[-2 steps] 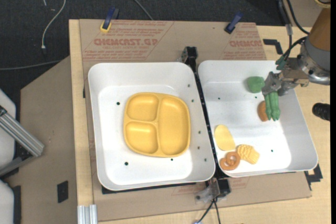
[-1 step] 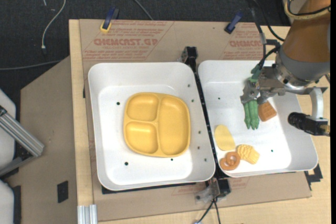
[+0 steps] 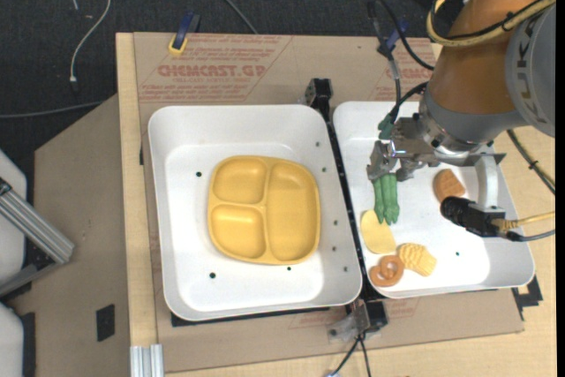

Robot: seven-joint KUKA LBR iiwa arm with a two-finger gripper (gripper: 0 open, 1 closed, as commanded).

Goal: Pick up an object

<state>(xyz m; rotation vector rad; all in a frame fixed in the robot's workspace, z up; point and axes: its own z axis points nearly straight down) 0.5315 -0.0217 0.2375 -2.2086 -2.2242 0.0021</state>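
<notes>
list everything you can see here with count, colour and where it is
bins: two, white, side by side on the bench
divided plate: one, yellow, middle of left bin
green toy vegetable: one, green, right bin, at the hand
pale slice: one, pale yellow, right bin, below the green piece
ring: one, orange, right bin near front edge
ridged piece: one, yellow, beside the ring
small lump: one, orange, right bin
clip: one, blue and yellow, cardboard's far edge
arm: one, grey and orange, over right bin
hand: one, metal, at the green piece's top

plate [image 3: 264, 209] in left bin [image 3: 168, 146]; food [image 3: 386, 199] in right bin [image 3: 353, 124].
</notes>
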